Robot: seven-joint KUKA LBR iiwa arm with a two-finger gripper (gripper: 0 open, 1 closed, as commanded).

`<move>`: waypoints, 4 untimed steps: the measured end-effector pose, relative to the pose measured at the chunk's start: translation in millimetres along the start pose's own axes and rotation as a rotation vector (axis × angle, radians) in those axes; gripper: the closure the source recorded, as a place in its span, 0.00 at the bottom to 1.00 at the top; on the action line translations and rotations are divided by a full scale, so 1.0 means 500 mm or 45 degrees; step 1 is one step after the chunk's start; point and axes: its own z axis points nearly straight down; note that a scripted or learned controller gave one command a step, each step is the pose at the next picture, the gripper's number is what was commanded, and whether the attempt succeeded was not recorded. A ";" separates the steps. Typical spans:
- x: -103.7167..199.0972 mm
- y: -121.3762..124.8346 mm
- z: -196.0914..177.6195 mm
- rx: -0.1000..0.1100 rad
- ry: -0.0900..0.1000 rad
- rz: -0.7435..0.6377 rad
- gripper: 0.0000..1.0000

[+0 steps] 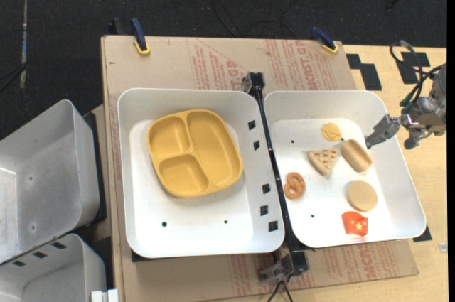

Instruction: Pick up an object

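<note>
Hot-dog bun (356,155) lies in right bin (398,151) w/ other toy foods. Pincer (396,131) near bin's right rim, apparently spread, holding nothing.

The arm enters at the far right edge of the view, with just its wrist end in sight, a cluster of grey metal parts and cables. From it the tool (398,128) points left and slightly toward the near side. Its two dark fingers (378,133) are spread apart, one left, one right, with nothing between them.
</note>
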 end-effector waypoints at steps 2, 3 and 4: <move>0.016 0.014 0.108 -0.008 -0.001 -0.003 0.00; 0.025 0.008 0.197 -0.009 -0.001 -0.002 0.00; 0.043 -0.006 0.302 -0.007 0.000 -0.001 0.00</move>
